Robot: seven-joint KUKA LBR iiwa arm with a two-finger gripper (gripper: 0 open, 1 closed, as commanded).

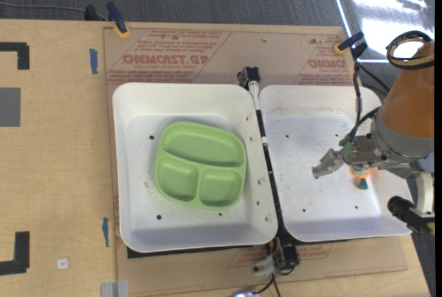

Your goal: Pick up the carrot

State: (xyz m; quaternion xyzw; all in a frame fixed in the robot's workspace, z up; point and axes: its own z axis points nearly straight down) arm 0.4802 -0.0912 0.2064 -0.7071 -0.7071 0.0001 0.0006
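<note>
1. My jaws hang low over the right bin (304, 219), their tip (324, 168) pointing toward the left bin (131, 150); spread or closed, I cannot tell.
2. The carrot (361, 181) lies on the right bin's floor, just behind my jaws and under my wrist; nothing shows between them.
3. I judge the wrist sits here to work the carrot.
4. The left bin, beyond my jaws, holds a green plate (200, 164).

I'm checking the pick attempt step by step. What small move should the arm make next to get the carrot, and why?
Probably a short shift toward the near right of the right bin. The gripper hangs over bare bin floor, while the carrot, a small orange bit, lies just beside it under the wrist, so nothing is lined up for a grasp yet.
</note>
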